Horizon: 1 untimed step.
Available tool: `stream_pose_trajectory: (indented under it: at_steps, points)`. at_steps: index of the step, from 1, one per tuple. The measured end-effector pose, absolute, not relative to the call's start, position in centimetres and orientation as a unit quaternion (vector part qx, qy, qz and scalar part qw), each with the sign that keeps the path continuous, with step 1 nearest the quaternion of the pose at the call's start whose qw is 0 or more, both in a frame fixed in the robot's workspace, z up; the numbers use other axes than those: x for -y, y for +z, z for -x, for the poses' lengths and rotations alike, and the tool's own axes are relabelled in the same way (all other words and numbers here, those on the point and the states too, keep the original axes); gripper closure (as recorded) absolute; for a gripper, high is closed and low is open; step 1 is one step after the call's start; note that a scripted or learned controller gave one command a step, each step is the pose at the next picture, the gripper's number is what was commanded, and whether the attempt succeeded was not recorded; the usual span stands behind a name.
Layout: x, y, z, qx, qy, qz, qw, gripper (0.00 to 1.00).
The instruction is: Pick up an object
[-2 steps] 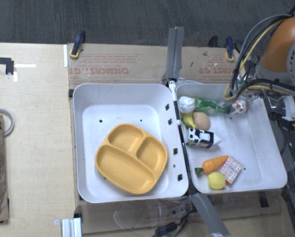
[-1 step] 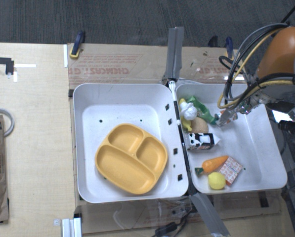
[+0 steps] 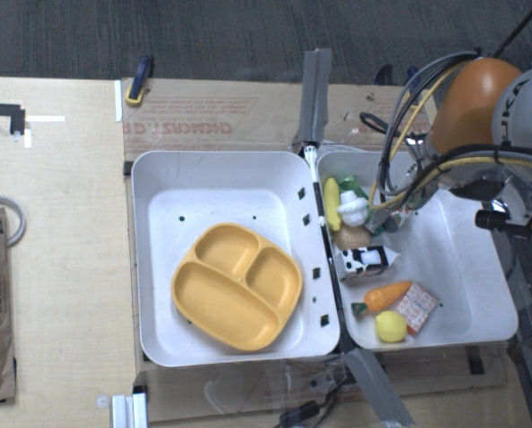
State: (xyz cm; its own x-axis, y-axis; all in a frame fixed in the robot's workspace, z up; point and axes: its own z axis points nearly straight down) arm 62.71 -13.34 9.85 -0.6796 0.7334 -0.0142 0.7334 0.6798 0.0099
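Judging from how things lie, the pick is not yet done: nothing is seen lifted clear of the right bin (image 3: 479,266), and every object rests on its floor. The gripper (image 3: 392,217) is lowered from the right into the bin's upper left corner, wrapped in cables, and its state cannot be told from this slant, nor whether anything is caught in it. Just beside its tip a white piece (image 3: 355,210) is found, lying on a green item (image 3: 352,188), with a yellow banana-like object (image 3: 331,203) against the bin's left wall. A brown lump (image 3: 350,236) and a black-and-white cow-patterned object (image 3: 364,261) are placed just below. Farther down, apart from the gripper, a carrot (image 3: 390,294), a lemon (image 3: 390,326) and a checked packet (image 3: 417,308) are gathered. A yellow divided plate (image 3: 237,285) is held in the left bin (image 3: 159,239). Closing on one object and lifting it is what remains.
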Motion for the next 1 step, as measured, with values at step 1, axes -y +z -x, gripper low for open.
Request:
stream_pose_trajectory:
  at_steps: [1]
  points:
    - [14.25,9.30,-60.26,-0.970,0.0001,-0.241,0.002,0.00]
